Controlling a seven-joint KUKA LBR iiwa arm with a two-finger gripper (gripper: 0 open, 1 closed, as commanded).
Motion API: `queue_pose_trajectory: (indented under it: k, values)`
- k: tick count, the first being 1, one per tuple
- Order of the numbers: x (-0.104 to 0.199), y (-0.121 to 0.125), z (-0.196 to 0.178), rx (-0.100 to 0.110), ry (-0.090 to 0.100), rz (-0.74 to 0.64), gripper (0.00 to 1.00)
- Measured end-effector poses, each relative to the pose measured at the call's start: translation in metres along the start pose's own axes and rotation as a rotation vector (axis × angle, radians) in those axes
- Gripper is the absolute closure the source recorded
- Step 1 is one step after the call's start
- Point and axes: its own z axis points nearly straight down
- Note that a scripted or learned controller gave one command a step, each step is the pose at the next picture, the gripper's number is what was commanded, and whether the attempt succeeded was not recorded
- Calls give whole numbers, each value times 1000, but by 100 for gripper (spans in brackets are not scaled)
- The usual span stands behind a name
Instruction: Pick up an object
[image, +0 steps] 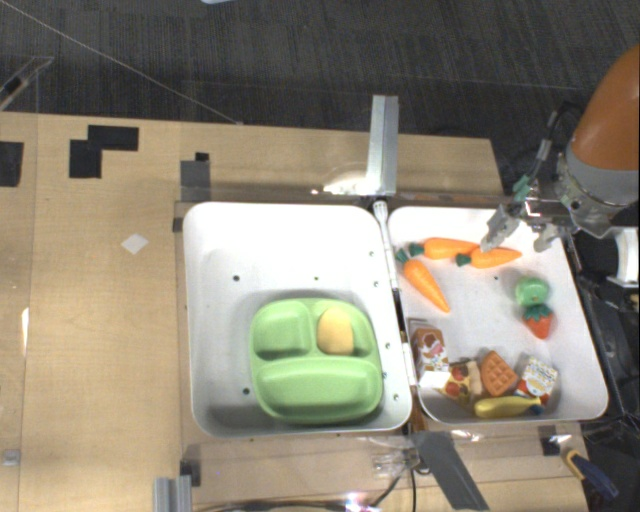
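Observation:
The right bin (590, 360) holds three orange carrots: one lying flat (447, 246), one slanted (425, 283) and a short one (492, 258). A red strawberry (539, 320) lies beside a green piece (532, 292). Along the front of the bin lie a snack packet (428, 347), a waffle (497, 372), a banana (505, 406) and a small carton (538, 375). My gripper (521, 233) hangs over the bin's far right part, just above the short carrot. It is open, its fingers spread, with nothing between them.
The left bin (220, 300) carries a green divided plate (315, 375) with a yellow egg-shaped item (336, 330) in one compartment. A metal post (384, 145) stands behind the wall between the bins. The wooden bench (90, 330) extends to the left.

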Motion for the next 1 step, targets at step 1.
queue_pose_trajectory:
  k: [1]
  values:
    - [-28, -65, 80, 0, 0, -48, 0]
